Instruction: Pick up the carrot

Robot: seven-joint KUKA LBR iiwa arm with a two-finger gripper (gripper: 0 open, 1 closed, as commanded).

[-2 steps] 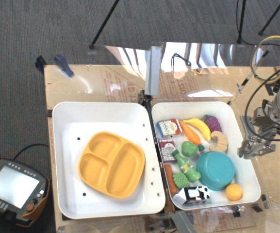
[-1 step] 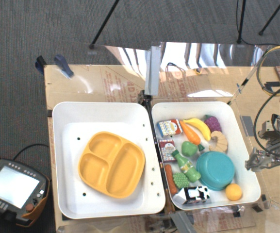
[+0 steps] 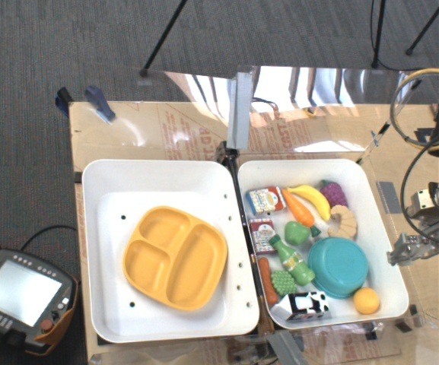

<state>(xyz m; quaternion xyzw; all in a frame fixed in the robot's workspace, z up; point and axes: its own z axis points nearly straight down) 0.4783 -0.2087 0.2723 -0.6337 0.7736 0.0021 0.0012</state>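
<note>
The carrot (image 3: 298, 207) is a small orange cone lying at a slant in the right bin (image 3: 377, 204), near its back middle. It rests between a yellow banana (image 3: 311, 198) on its far side and a green vegetable (image 3: 297, 232) at its near end. A small carton (image 3: 265, 200) lies just to its left. Nothing covers the carrot.
The right bin also holds purple grapes (image 3: 333, 194), a teal bowl (image 3: 338, 266), a green bottle (image 3: 292, 258), an orange (image 3: 366, 300), a reddish sausage (image 3: 265, 277) and a black-and-white box (image 3: 309, 304). The left bin (image 3: 105, 204) bears a yellow divided plate (image 3: 176, 257). Cables hang at the right (image 3: 413, 128).
</note>
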